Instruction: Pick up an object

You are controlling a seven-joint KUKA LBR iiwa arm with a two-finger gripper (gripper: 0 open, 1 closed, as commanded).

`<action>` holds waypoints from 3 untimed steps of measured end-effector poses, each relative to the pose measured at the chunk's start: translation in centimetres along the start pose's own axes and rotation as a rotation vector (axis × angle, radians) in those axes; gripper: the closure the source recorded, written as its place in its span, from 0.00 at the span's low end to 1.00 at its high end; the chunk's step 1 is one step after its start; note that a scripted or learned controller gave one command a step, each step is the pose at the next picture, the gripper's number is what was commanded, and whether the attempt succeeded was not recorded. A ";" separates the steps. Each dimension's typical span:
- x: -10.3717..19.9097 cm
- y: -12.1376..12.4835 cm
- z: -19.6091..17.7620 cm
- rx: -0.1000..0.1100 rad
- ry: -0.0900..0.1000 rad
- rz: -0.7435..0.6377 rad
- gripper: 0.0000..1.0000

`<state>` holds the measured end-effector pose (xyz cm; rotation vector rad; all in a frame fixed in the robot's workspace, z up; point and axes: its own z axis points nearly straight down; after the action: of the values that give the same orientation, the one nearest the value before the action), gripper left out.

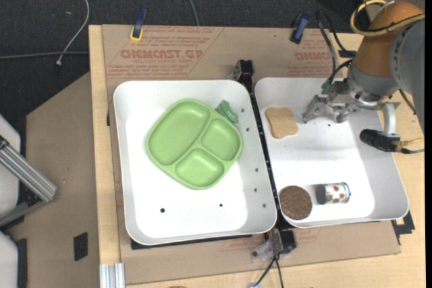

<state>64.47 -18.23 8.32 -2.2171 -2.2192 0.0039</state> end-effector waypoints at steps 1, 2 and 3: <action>0.0 0.2 -1.4 -0.007 -0.001 -0.001 1.00; 0.1 -0.2 -7.8 -0.012 -0.003 0.001 1.00; 0.9 -0.6 -12.9 -0.012 -0.003 -0.001 1.00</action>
<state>63.94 -17.39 21.24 -2.2239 -2.2275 -0.0061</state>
